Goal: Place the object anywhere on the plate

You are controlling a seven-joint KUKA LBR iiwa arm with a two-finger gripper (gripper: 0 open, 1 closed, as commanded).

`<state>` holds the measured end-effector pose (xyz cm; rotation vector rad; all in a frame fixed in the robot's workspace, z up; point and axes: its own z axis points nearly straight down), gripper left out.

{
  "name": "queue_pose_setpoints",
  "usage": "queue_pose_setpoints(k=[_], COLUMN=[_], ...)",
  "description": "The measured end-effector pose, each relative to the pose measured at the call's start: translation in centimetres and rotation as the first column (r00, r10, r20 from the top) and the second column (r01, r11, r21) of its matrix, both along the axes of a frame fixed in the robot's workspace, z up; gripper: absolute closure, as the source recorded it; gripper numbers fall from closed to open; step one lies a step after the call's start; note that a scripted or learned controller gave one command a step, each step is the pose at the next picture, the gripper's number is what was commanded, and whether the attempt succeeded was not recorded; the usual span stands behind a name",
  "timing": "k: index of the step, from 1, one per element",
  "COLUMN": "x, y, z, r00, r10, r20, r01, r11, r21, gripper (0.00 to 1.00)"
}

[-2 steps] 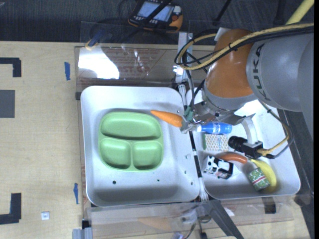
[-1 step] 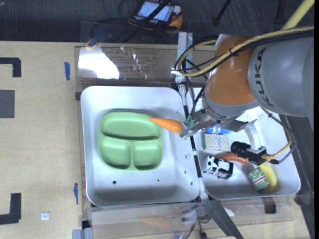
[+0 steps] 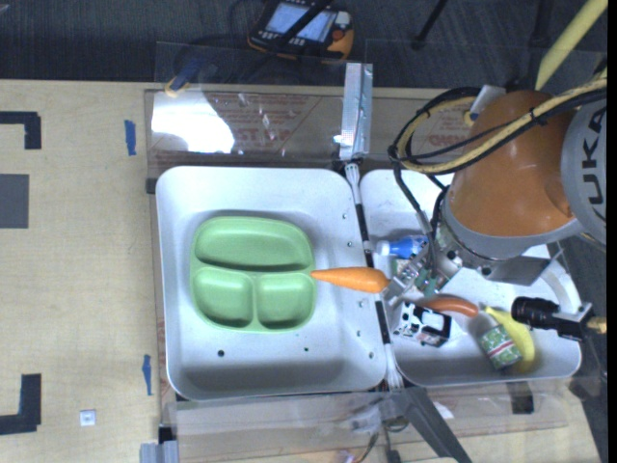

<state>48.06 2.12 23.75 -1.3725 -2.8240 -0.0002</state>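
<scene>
The end effector (image 3: 393, 285) is clamped on the thick end of the orange plastic carrot (image 3: 349, 279), whose tip just reaches the green three-compartment plate (image 3: 254, 270). Released here, it could tip off the rim into the left white bin (image 3: 280, 363).

The bench (image 3: 77, 258) is made of light wood. Two white bins sit on it side by side. The left bin (image 3: 193, 355) is in the middle of the bench, and the right bin (image 3: 559, 355) touches it at its 3 o'clock side. A clear plastic sheet (image 3: 251, 123) lies on the bench just past the left bin, at 12 o'clock from it. Black square marks (image 3: 24, 128) are on the wood far out at 9 o'clock. Small bits of blue tape (image 3: 130, 135) stick to the bench near the left bin's 10 o'clock corner.
</scene>
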Motion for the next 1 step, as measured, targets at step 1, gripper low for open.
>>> queue_pose_setpoints(k=[1], x=[0.01], y=[-0.01], z=[0.01], r00=[1.000], r10=[0.000], r20=[0.000], r01=[0.000], r11=[1.000], r21=[0.000], gripper=[0.00])
